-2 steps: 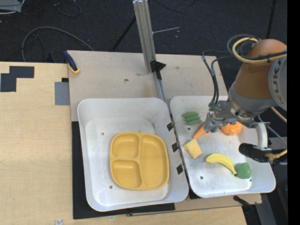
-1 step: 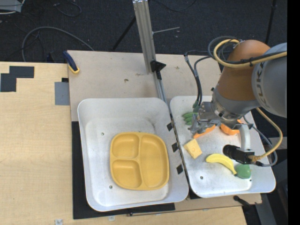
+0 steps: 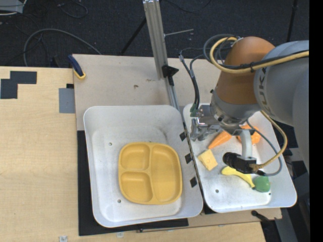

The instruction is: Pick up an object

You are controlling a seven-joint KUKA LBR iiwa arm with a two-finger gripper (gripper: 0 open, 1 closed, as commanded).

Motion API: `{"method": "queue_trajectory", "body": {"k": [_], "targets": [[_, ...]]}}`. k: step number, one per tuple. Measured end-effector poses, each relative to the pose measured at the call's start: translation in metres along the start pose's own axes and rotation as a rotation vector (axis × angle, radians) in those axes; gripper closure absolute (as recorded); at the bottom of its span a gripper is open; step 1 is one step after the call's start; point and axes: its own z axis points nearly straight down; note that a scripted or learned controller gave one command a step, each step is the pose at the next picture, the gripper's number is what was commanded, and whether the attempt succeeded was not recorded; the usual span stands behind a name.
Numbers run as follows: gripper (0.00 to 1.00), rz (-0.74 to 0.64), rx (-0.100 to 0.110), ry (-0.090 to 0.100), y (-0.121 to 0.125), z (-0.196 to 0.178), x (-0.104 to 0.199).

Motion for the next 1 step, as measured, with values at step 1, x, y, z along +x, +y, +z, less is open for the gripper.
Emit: {"method": "queue_trajectory", "body": {"k": [1], "targets": [[1.0, 0.0, 0.001, -0.001, 0.0081, 0.0083, 0.0559]]}}
